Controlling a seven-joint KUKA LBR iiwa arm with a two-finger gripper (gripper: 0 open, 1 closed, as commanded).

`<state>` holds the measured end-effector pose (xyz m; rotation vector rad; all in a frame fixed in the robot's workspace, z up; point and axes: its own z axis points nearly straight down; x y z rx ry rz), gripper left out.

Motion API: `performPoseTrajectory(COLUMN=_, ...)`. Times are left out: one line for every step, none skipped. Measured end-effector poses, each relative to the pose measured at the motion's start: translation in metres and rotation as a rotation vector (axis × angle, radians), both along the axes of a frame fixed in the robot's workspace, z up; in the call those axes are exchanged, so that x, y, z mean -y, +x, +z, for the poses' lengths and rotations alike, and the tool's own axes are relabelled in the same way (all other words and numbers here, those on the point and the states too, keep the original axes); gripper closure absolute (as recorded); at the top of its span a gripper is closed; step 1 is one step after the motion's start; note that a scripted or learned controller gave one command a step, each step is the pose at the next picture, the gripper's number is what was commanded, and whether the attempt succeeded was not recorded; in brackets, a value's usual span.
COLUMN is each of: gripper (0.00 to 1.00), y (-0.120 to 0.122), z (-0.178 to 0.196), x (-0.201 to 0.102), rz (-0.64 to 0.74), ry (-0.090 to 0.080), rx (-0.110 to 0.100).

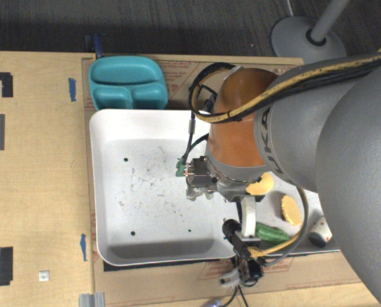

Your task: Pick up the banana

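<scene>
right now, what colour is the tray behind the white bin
Teal. The tray shows best in the camera view.

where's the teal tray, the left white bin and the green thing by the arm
teal tray (128, 82): camera view, middle of the tray
left white bin (146, 171): camera view, bare floor of the bin
green thing (272, 233): camera view, middle of its visible part

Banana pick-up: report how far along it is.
Done: nothing that shows. The yellow thing that looks like the banana lies beside a green object, partly under the arm. In hand: the orange-banded wrist hangs close by, up and to the left of it in the view. Left: grasping and lifting it. No hold on it can be seen.
</scene>
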<state>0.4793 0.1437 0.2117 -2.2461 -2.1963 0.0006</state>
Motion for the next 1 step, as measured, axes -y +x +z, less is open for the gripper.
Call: performPoseTrajectory(gripper=0.00, y=-0.0002, z=0.0000, x=-0.0003, rz=0.001, ry=0.000, rx=-0.001)
